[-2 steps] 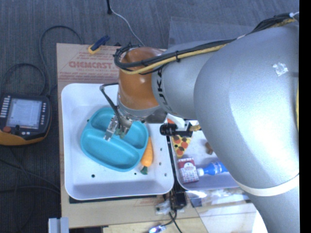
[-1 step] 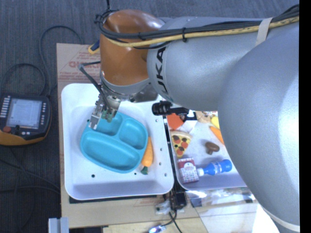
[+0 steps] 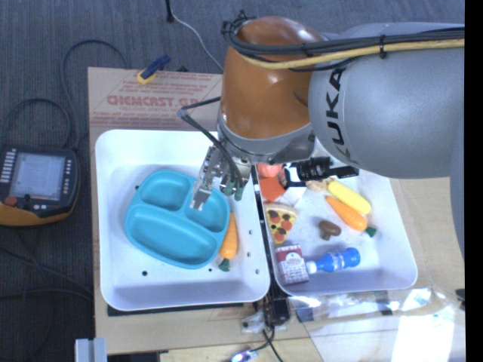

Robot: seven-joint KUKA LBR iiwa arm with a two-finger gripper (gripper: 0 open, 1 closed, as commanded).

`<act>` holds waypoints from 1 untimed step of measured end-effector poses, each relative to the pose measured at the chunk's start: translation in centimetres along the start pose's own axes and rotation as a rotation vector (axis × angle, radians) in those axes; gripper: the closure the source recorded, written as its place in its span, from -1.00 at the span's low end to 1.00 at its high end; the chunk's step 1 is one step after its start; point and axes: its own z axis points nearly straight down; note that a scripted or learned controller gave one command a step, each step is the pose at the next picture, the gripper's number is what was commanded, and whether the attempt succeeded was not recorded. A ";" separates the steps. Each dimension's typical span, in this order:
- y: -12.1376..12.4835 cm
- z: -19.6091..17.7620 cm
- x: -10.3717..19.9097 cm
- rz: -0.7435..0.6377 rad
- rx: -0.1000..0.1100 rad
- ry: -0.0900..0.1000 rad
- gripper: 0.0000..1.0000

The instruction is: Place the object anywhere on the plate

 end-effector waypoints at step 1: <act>6.8 10.7 2.4 0.019 0.009 0.017 1.00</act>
